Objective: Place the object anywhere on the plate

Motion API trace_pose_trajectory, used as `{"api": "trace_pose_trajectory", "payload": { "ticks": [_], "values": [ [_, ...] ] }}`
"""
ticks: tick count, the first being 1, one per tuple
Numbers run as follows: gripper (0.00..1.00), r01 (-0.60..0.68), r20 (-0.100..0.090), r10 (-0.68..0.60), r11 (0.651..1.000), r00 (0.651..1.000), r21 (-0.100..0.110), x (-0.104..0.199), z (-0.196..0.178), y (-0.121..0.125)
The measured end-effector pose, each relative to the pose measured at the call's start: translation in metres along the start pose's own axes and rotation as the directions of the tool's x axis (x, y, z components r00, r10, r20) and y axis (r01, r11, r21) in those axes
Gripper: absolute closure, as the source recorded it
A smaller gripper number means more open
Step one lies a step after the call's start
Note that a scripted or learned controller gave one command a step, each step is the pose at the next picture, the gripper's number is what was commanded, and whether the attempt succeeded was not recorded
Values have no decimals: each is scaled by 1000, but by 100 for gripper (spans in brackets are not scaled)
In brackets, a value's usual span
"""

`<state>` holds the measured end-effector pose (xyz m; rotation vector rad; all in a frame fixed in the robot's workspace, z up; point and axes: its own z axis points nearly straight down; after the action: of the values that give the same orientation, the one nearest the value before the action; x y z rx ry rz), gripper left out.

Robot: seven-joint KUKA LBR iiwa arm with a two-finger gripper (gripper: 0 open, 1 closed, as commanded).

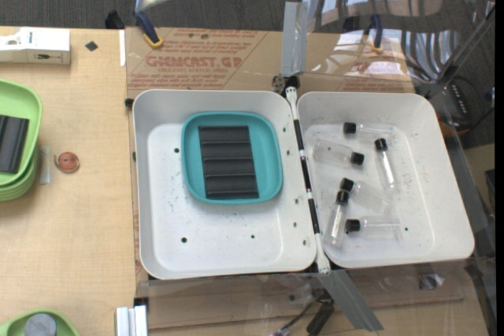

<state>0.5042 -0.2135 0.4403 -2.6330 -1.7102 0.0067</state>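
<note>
Camera view from above, at a slant: two shallow white bins are seen side by side on a light wooden desk [71,248]. In the left bin [157,240] a teal plate [270,161] with rounded corners is set toward the far side, and a dark ribbed insert [228,161] lies on it. In the right bin [441,240] five clear vials with black caps are scattered: one at the far left [358,127], one just right of it [385,159], one near the middle [339,155], one nearer the viewer [342,204], and one nearest [370,227]. None of them touches the plate. Behind the bins a brown cardboard sheet [205,59] is printed in red; the large word seems to read "CHEMCAST GP", the smaller lines being too small to read. At the left edge a green tray [24,102] and a small round reddish disc [68,161] are seen. The tool's state cannot be told.
</note>
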Motion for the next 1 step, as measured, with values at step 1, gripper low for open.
{"api": "trace_pose_trajectory", "payload": {
  "ticks": [1],
  "values": [
    [0, -135, 0, 135, 991, 991, 0, -9, 5, -20]
  ]
}}
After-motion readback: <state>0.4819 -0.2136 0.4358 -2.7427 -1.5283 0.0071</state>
